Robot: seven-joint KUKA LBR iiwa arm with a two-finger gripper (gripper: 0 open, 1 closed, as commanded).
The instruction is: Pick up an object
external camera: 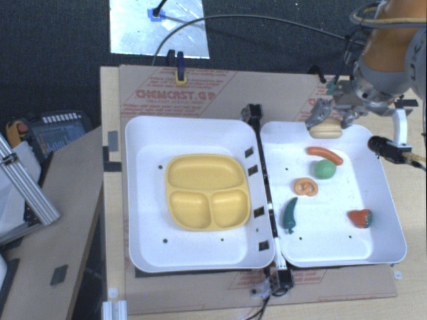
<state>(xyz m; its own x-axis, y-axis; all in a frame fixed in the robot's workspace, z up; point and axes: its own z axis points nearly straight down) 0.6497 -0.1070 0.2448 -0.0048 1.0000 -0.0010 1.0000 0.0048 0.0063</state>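
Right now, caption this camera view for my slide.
Robot hand poised at a tan bun at the right bin's far edge; yellow tray in left bin.

fingers (331,115) above bread roll (325,131); yellow tray (203,191)

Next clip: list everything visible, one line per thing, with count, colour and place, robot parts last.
Bins: two, white, side by side on the bench.
Divided tray: one, yellow, in the left bin.
Bread roll: one, tan, right bin's far edge, under the gripper.
Sausage: one, orange-red, right bin.
Ball: one, green, beside the sausage.
Pretzel: one, orange, right bin centre.
Pepper: one, dark green, right bin's left side.
Strawberry: one, red, right bin's right side.
Gripper: one, grey, over the bread roll.
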